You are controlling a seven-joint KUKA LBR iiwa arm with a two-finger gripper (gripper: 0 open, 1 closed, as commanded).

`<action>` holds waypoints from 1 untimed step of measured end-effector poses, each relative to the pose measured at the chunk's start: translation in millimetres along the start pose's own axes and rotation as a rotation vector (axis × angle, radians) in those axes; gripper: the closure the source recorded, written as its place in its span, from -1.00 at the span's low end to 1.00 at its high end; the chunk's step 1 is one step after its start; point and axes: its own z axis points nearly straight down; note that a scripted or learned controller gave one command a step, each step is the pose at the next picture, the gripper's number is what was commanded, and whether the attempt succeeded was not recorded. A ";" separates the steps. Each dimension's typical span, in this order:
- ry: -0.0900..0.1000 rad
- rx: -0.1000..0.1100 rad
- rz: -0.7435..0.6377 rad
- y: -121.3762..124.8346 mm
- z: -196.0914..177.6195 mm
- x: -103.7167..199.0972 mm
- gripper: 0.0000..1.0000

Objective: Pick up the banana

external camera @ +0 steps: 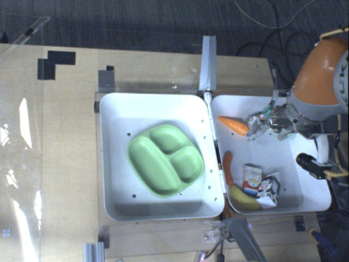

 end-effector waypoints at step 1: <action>-0.001 -0.001 -0.482 -76.4 41.2 -47.6 -1.00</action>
